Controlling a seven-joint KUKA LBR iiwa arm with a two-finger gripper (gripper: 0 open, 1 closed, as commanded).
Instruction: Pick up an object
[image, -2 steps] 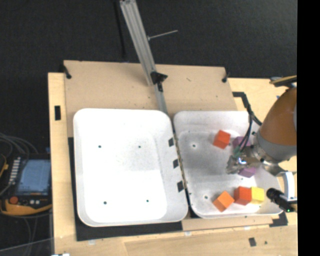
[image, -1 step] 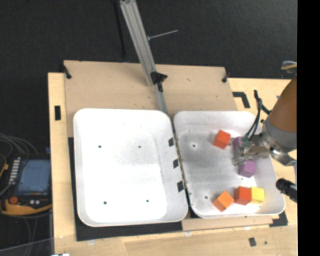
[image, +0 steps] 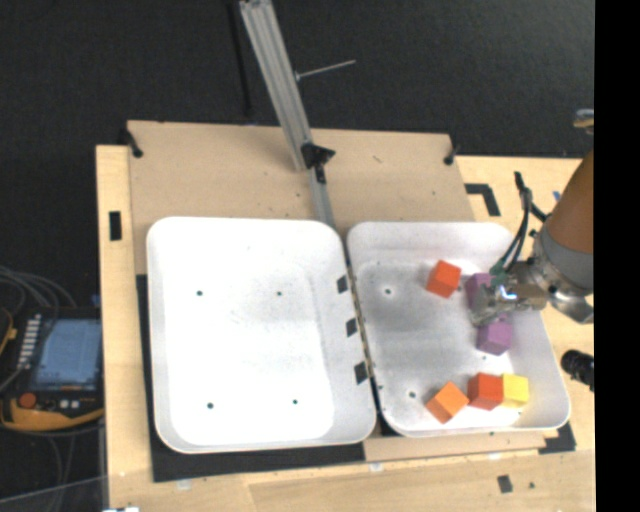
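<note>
Nearest the lower edge of the right white bin (image: 400, 250), an orange cube (image: 448, 401), a red cube (image: 486, 390) and a yellow cube (image: 515, 388) sit in a row. Right of centre, the gripper (image: 492, 303) hangs over purple blocks (image: 494, 333); whether it is parted or closed cannot be made out. Another orange cube (image: 443, 278) lies just left of it.

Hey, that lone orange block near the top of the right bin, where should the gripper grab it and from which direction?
Probably straight from above, closing on two opposite flat side faces of the orange block. It sits flat on the right bin floor, apart from the purple block, with bare floor to its left, so the gripper fingers should have room.
</note>
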